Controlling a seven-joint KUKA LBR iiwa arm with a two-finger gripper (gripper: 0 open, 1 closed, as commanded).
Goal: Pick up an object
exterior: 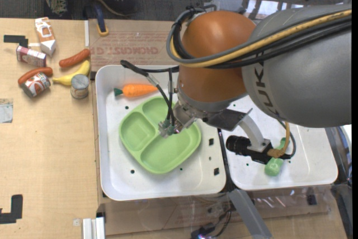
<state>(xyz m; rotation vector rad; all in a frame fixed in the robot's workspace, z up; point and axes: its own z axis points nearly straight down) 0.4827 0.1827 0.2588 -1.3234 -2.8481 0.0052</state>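
A light green divided plate (159, 145) lies in the left white bin (112, 176). An orange carrot (139, 90) with a green top rests at the bin's far edge, just behind the plate. My gripper (169, 128) hangs low over the plate's middle ridge, at or very near its surface. The arm's big orange and grey wrist (215, 59) looms above it and hides the bins' far middle. A small green block (273, 168) sits in the right bin (313, 176), apart from the gripper.
On the wooden bench left of the bins lie a red sausage (74, 57), a banana (75, 75), a small can (79, 87), a carton (45, 35) and other toy foods. A cardboard sheet (134, 47) lies behind the left bin.
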